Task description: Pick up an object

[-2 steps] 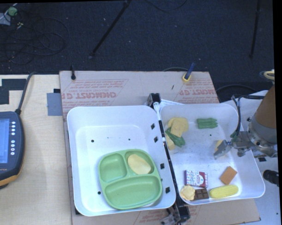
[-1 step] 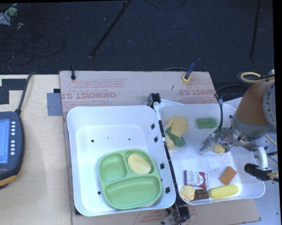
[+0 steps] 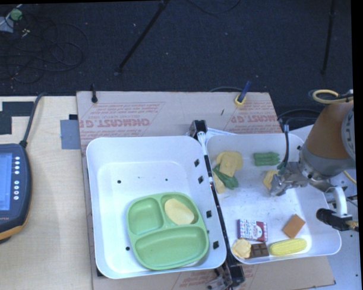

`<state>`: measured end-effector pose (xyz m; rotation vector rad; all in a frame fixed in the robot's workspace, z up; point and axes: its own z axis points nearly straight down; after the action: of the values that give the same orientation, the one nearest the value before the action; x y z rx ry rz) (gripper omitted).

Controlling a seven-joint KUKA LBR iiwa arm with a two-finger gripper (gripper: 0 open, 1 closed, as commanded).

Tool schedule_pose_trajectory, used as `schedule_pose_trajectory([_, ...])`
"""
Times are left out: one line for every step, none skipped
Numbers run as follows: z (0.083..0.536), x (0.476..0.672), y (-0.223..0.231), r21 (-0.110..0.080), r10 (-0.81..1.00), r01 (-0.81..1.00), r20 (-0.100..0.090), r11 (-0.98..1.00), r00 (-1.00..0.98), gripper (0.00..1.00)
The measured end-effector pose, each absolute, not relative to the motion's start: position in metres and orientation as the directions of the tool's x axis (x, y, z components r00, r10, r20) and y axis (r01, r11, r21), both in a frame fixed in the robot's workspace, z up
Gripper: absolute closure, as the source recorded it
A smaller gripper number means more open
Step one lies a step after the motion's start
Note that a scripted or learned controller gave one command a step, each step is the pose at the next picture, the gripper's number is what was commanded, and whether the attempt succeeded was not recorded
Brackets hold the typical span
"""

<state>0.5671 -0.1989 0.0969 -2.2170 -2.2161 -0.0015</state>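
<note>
My gripper (image 3: 278, 185) reaches down into the right bin (image 3: 319, 249) from the right, at its middle right. It is touching or just beside a small yellow piece (image 3: 268, 179) on its left; whether that piece is held I cannot tell. Other objects in this bin: a yellow banana-like shape (image 3: 231, 163) with a green pepper (image 3: 226, 180) at the upper left, a green block (image 3: 266, 158) at the top, an orange block (image 3: 294, 225), a corn cob (image 3: 288, 246), a red-and-white box (image 3: 251, 230), a yellow lump (image 3: 241, 248) and a brown piece (image 3: 259, 250).
The left bin (image 3: 105, 174) holds a green divided plate (image 3: 173, 246) with a yellow food item (image 3: 179, 211) in its upper right compartment. A black divider edge (image 3: 205, 176) separates the bins. A tablet (image 3: 7, 186) lies at the far left of the bench.
</note>
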Motion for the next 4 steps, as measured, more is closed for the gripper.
schedule_pose_trajectory([0.096,0.567,-0.199,-0.005,1.0,1.0,0.006,-0.001,0.001,0.0])
schedule_pose_trajectory([0.206,0.512,-0.205,0.002,1.0,1.0,-0.002,-0.001,0.001,0.0])
schedule_pose_trajectory([0.11,0.502,-0.199,-0.013,1.0,1.0,0.005,0.0,0.0,0.0])
schedule_pose_trajectory([0.235,0.5,-0.216,0.007,1.0,1.0,-0.004,0.0,0.0,0.0])
